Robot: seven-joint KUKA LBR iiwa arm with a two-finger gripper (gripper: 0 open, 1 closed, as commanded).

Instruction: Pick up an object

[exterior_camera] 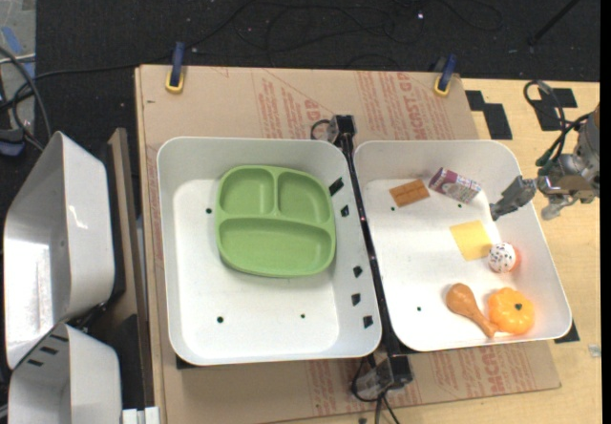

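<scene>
Right bin [420,317] has all the loose stuff: a yellow square [470,240] mid-bin, a white die [502,258] just beside it, an orange pumpkin [513,311] and a tan drumstick thing [468,306] at the near edge, an orange cracker [410,193] and a purple packet [454,185] further back. The gripper [533,195] sits at the bin's right rim with its fingers spread apart, holding nothing. Left bin [191,317] has a green divided plate [276,222]

Green plate [276,222]; orange pumpkin [513,311]; yellow sq. [471,241]; spotted white die [501,258].
</scene>
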